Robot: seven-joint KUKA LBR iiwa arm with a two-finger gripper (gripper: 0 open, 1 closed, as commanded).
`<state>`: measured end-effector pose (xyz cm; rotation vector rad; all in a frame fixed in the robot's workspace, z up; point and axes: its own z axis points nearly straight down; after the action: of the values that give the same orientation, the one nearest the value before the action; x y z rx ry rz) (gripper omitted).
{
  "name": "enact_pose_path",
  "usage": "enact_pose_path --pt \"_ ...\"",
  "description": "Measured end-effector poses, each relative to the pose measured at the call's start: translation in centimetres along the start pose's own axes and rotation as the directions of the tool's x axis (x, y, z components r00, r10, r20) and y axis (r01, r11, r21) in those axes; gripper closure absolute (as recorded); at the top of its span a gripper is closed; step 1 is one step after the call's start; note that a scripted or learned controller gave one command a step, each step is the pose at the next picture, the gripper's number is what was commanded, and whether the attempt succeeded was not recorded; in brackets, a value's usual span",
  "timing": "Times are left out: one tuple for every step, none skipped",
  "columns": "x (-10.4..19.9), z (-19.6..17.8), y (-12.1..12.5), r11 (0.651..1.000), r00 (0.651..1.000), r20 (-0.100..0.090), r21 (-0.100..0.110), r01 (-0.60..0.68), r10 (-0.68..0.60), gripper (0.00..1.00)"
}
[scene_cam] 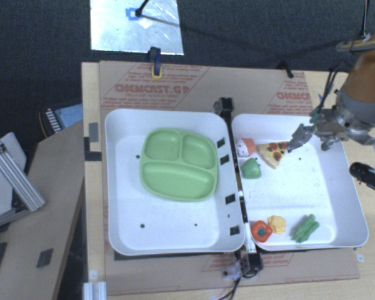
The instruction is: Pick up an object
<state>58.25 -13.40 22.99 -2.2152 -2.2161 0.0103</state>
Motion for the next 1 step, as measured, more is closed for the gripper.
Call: enact_pose_path --pt "0.03 -0.67 0.24 1.0 1.0 0.002 -0.012 0.002 -0.002 0.0"
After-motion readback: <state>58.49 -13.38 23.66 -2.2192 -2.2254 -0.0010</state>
